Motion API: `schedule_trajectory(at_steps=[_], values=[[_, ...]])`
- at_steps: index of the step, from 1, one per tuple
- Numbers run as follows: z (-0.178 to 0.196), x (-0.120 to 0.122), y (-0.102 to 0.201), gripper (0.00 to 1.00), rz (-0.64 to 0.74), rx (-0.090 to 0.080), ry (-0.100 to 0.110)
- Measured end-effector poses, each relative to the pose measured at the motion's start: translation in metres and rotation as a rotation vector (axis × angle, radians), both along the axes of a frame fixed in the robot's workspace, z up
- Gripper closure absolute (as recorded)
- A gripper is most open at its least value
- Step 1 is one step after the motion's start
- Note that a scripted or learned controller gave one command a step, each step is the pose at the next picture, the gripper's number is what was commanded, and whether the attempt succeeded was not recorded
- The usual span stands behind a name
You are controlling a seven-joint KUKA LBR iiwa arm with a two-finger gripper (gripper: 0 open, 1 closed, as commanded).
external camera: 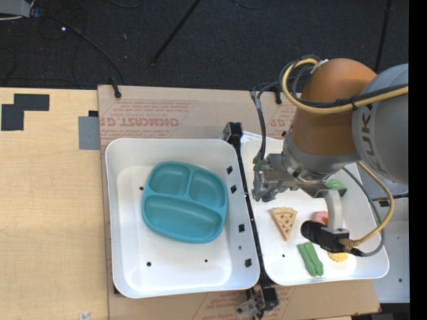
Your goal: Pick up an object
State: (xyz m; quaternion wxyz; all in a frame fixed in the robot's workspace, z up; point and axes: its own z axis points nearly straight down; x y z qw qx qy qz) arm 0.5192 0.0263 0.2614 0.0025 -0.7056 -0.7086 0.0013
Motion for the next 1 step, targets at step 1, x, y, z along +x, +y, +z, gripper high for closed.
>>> schedule_trajectory(at_steps=[1], values=[[-0.0189,-0.0026,0.0463,1.00,0.000,-0.001,0.002]])
